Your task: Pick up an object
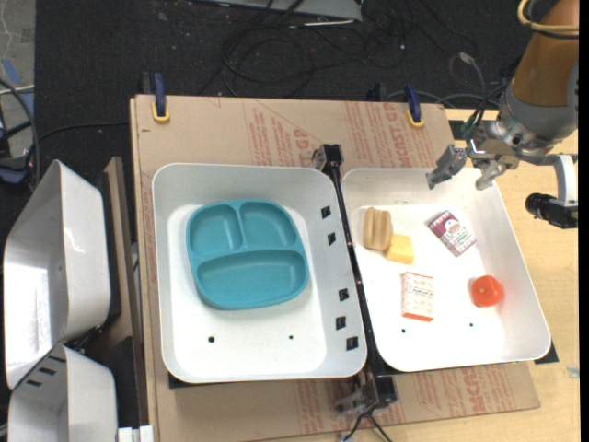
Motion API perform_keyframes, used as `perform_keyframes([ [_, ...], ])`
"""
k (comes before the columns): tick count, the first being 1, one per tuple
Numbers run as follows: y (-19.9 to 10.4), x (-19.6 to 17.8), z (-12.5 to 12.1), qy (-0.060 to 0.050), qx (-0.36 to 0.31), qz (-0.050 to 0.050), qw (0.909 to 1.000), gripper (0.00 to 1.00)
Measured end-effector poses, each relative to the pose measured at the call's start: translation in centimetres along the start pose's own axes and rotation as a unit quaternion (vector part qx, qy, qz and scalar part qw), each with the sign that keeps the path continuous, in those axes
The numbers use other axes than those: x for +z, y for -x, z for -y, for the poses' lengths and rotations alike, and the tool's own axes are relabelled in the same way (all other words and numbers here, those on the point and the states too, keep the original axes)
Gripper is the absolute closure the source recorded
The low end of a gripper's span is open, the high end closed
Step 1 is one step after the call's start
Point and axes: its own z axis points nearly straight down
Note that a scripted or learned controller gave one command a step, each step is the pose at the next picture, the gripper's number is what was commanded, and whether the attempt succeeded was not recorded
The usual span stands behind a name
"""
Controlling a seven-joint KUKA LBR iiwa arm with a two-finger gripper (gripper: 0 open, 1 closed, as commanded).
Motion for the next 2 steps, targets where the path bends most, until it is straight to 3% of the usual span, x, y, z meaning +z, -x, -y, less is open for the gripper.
perform_keyframes([
  [2,0.0,10.6,-0.2,0.001,0.0,0.0,1.0,0.0],
])
